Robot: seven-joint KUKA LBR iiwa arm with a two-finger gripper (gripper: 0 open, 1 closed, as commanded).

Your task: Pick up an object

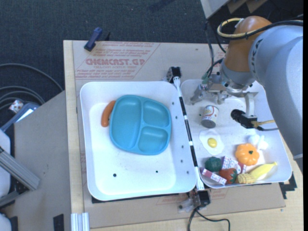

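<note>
My gripper hangs over the far end of the right bin, open, with nothing between its fingers. A small tin can lies on its side just in front of the gripper, apart from it. Nearer the front lie a fried egg, an orange pumpkin, a yellow corn cob, a green broccoli piece and a red-and-white packet.
The left bin holds a blue divided plate with an orange sausage at its left side. A blue clip lies on the board behind the bins. The arm's grey body covers the right bin's far right corner.
</note>
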